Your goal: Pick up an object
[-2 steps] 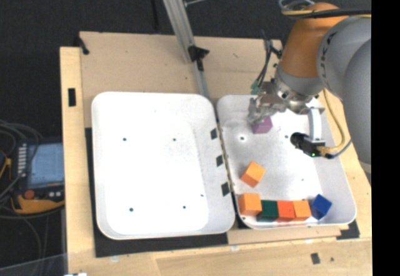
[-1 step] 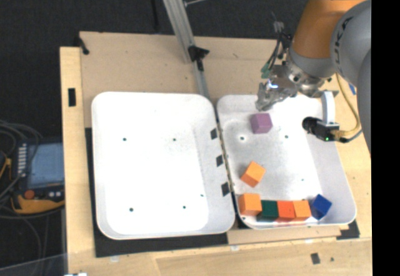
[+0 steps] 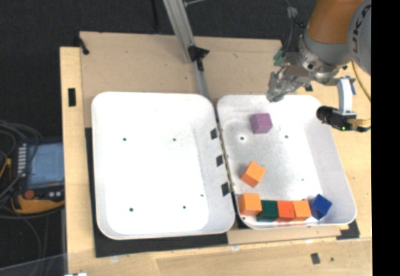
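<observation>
My gripper [image 3: 275, 95] hangs above the back edge of the right bin [image 3: 325, 143], its tips pointing down with nothing seen between them. A purple cube [image 3: 261, 123] lies just below and left of it, apart from the tips. An orange cube [image 3: 253, 173] sits tilted near the bin's middle left. Along the front wall stands a row of cubes: orange [image 3: 250, 203], dark green [image 3: 269, 210], orange-red [image 3: 286, 210], orange [image 3: 302, 208] and blue [image 3: 320, 205].
The left bin [image 3: 153, 162] lies beside the right one, with a row of black clips along the shared edge. A slanted metal rail [image 3: 178, 15] runs from the top down to the bins' junction. A handheld controller [image 3: 40, 172] rests off the bench at the left.
</observation>
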